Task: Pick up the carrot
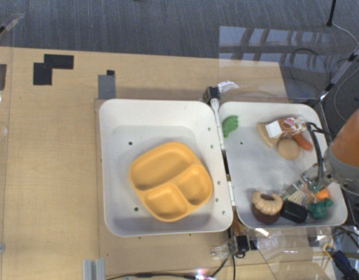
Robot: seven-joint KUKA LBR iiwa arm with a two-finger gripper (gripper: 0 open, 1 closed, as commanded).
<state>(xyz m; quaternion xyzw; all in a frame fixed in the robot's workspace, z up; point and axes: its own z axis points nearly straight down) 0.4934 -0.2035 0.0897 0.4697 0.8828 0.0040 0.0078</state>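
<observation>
The carrot (323, 195) lies in the right bin (249, 174), at its near right corner. It is a small orange stub, and the green tuft just nearer than it may be its top. The gripper (311, 184) hangs just left of the carrot, right beside it or touching. At this slant I cannot tell whether the gripper is spread or closed, or whether it has anything in it.

The corner is crowded. A black block (294, 211) and a brown donut (267, 206) sit close on the near left, and the bin wall runs just right of the carrot. A good grasp probably needs the gripper centred over the orange body, not the soft green end. It should close across the carrot's narrow width, where neither the wall nor the block gets in the way. A straight, slow descent would help keep the carrot from being pushed against the wall. The lift should go straight up, since the stub looks short and may slip if pinched near its end.

The yellow plate (171, 181) in the left bin (109, 156) is well apart.
</observation>
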